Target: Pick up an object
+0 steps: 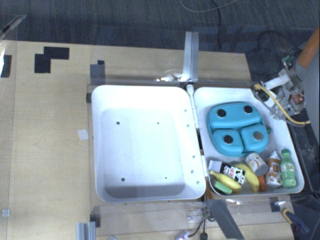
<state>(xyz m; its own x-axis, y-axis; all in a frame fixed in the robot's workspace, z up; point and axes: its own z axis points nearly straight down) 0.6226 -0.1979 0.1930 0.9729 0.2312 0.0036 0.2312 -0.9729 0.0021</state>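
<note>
In the right bin you have a large turquoise tray with three hollows, lying flat and slightly turned, filling the upper half. Below it, along the near wall, you see a crowded row: a yellow banana, a yellow-green piece just beside it, a small black-and-white box, a tipped can, an orange-and-white carton and a green bottle standing at the right corner
</note>
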